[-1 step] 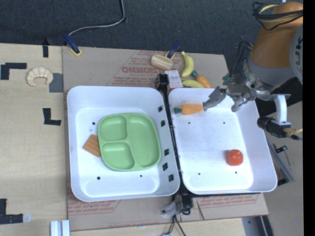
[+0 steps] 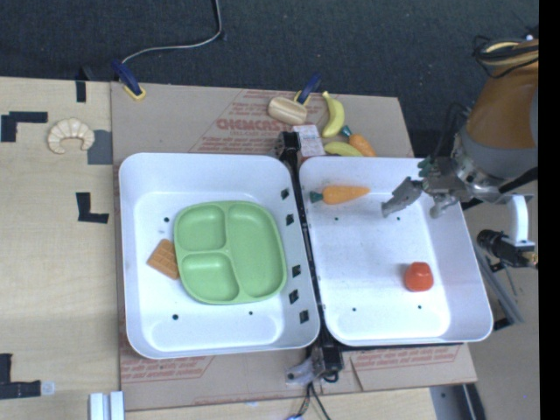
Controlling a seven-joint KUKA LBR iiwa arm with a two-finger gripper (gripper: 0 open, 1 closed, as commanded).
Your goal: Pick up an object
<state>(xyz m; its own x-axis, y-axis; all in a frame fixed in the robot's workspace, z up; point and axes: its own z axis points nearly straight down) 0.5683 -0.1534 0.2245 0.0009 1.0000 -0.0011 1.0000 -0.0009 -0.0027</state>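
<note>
Two white bins (image 2: 131,234) sit on red-printed cardboard (image 2: 236,121), lettering unreadable, over a wooden bench (image 2: 44,278); gripper (image 2: 404,196) state unclear.

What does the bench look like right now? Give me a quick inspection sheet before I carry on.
Surface: two white bins side by side on cardboard, left bin, right bin.
Job's things: carrot near the right bin's far edge; red ball toward its near right; green divided plate and a cracker beside it in the left bin.
Clutter: bananas, bread roll and a small box behind the bins; croissant on the bench at far left.
Hand: hand over the right bin, right of the carrot, holding nothing.
Cables: white cable at the back.
Surroundings: dark floor behind the bench.
</note>
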